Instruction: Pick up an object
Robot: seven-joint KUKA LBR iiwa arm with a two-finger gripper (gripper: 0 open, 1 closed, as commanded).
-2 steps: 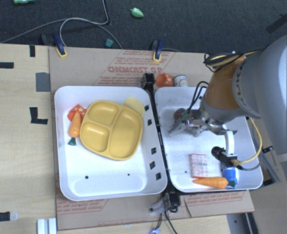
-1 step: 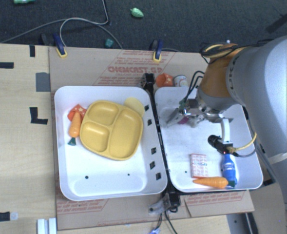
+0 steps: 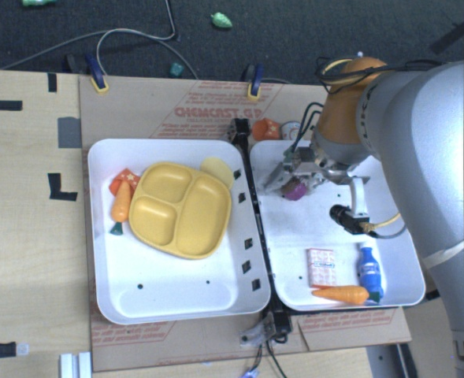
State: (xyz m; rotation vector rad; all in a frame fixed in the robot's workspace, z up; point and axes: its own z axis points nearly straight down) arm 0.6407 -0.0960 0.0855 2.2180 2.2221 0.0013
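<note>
Camera view: my two-finger gripper [image 3: 293, 178] was low over right white bin [image 3: 291, 235], near its upper left corner, just beside small purple object [image 3: 296, 189]; contact between them was unclear. Whether my fingers were spread or pressed together could not be told. Pink patterned packet [image 3: 321, 266], blue bottle [image 3: 369, 269] and orange toy carrot [image 3: 342, 294] lay near same bin's lower edge. Yellow divided plastic plate [image 3: 180, 209] lay in left white bin [image 3: 168, 302].
</note>
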